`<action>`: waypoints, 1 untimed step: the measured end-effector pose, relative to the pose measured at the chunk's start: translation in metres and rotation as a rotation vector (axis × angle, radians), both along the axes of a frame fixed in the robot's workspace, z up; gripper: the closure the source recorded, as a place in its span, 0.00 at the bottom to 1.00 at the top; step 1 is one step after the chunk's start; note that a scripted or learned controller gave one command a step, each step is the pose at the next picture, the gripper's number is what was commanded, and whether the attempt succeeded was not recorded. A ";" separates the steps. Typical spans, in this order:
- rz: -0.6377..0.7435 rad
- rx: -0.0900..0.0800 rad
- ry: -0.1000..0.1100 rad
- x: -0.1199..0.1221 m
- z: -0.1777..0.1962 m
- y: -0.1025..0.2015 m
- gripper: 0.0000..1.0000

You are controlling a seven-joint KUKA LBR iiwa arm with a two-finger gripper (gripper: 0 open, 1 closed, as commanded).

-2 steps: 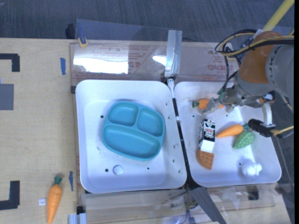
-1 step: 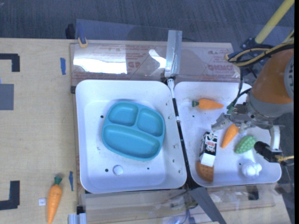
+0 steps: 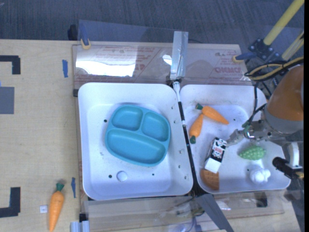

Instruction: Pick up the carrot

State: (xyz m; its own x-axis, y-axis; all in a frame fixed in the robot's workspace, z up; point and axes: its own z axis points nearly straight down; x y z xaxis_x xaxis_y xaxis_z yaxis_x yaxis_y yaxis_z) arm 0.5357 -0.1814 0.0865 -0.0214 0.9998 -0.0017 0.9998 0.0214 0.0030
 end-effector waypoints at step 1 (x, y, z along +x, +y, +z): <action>-0.085 0.003 0.000 0.045 0.017 0.069 0.00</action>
